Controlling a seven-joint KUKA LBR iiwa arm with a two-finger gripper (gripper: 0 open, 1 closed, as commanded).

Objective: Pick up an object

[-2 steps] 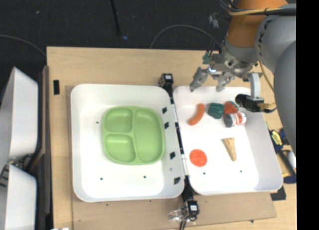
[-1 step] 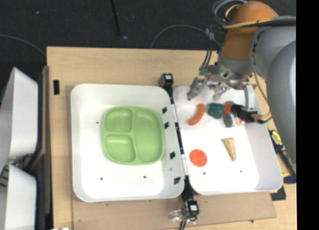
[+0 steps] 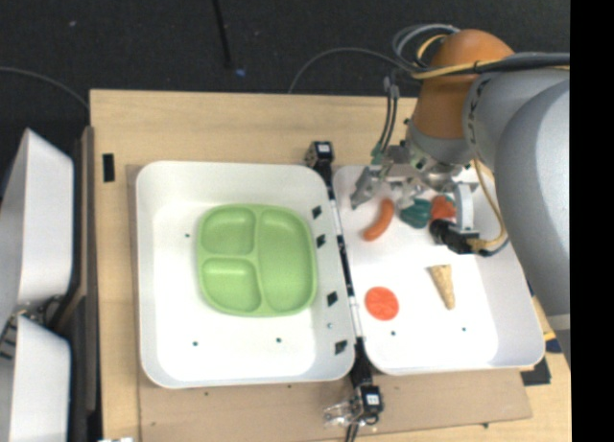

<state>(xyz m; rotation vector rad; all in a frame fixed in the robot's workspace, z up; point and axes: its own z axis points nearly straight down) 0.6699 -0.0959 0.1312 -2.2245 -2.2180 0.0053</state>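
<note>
Pincer sits over the upper left of the right bin — we cannot tell whether it is released or clenched. Left of it, the green divided plate lies in the left bin. An orange sausage lies just below the pincer, apart from it. Rightward lie a teal piece, an orange disc, a tan cone. We note the arm bent downward from the right.
</note>
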